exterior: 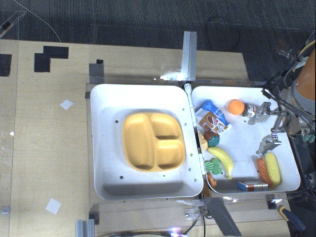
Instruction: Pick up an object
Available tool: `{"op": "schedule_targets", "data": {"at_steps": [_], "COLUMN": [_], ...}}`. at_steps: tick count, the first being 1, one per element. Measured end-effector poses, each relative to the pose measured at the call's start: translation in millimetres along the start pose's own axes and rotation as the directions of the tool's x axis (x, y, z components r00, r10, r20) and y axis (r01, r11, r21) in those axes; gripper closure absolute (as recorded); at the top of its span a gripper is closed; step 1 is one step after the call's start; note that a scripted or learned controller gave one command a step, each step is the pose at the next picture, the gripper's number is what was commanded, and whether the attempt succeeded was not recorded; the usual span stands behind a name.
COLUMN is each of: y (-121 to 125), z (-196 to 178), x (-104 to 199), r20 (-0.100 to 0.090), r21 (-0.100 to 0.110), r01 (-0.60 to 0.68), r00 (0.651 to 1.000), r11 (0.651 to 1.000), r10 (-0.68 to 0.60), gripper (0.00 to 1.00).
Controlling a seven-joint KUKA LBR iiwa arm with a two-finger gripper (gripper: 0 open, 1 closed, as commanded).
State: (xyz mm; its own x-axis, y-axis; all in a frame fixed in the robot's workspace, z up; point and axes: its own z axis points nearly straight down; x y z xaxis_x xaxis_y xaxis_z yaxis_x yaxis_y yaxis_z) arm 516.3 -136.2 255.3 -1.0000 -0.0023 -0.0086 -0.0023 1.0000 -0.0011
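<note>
Yellow corn [272, 168] lies at the right end of the right bin [247, 135], beside an orange carrot-like piece [262, 169] that touches its left side. The gripper [264, 127] is seen above this bin, near its right wall, a little above the corn and apart from it. Its jaws are spread, and nothing is pinched between them. An orange ball [236, 107] lies just left of the upper finger. More to the left, a snack packet [213, 123], a blue object [209, 105], a banana [221, 160] and a green toy [214, 166] are crowded along the dividing wall. A marker [252, 186] lies at the bottom edge. In the left bin [106, 132] a yellow divided tray [153, 141] is placed. Both bins rest on a pale wooden counter [44, 147]; dark carpet [148, 9] is visible behind it.
</note>
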Motion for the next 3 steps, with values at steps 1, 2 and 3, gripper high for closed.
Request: {"op": "schedule_targets", "data": {"at_steps": [1, 2, 3], "y": [-20, 9, 0], "z": [109, 114, 58], "x": [29, 22, 14], "r20": [-0.005, -0.001, 0.001], "r21": [0.002, 0.000, 0.001], "r01": [-0.517, -0.591, -0.759], "r00": [0.856, 0.807, 0.651], "r11": [0.856, 0.807, 0.651], "r10": [0.517, 0.591, 0.759], "gripper": [0.00, 0.00, 0.00]}}
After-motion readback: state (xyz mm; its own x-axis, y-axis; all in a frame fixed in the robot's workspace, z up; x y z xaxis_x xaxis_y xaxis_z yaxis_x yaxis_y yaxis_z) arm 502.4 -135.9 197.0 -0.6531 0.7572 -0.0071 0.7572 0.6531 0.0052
